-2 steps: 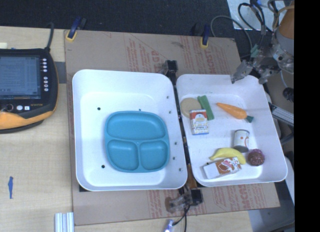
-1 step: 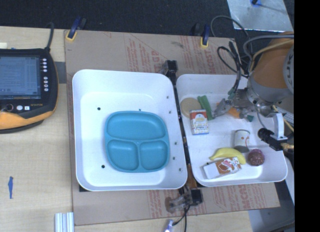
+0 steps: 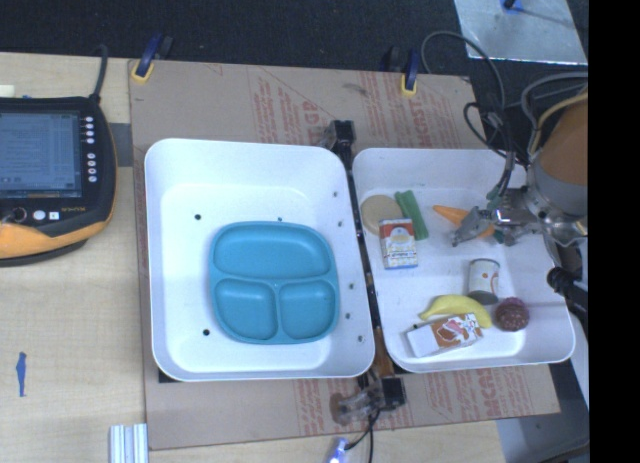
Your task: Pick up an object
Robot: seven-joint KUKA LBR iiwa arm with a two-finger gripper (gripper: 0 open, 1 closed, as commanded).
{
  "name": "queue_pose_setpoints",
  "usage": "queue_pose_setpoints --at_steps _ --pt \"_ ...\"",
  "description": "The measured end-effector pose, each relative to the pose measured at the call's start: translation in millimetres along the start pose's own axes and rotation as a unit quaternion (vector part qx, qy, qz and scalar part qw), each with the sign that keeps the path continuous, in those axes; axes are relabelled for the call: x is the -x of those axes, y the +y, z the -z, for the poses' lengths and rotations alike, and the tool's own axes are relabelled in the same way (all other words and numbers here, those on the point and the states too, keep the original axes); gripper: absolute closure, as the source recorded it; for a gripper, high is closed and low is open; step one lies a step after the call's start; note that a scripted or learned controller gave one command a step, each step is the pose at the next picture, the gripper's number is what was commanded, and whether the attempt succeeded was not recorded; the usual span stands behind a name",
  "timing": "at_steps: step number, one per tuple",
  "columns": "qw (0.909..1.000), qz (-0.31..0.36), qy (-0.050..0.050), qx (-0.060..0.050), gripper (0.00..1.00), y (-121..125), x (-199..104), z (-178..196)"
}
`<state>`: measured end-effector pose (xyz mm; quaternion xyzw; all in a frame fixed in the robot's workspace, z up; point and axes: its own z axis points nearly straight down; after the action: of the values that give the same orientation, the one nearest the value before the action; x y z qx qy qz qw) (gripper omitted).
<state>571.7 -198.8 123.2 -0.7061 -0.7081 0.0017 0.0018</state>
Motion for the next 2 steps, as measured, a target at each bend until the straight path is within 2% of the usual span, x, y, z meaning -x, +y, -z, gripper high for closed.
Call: queue_pose_setpoints --at_steps 1,2 --pt "1.0 0.001 -0.001 0.001 0.0 -43 13 -30" --pt "1.0 0.002 0.0 0.001 0.0 -71 -23 -32"
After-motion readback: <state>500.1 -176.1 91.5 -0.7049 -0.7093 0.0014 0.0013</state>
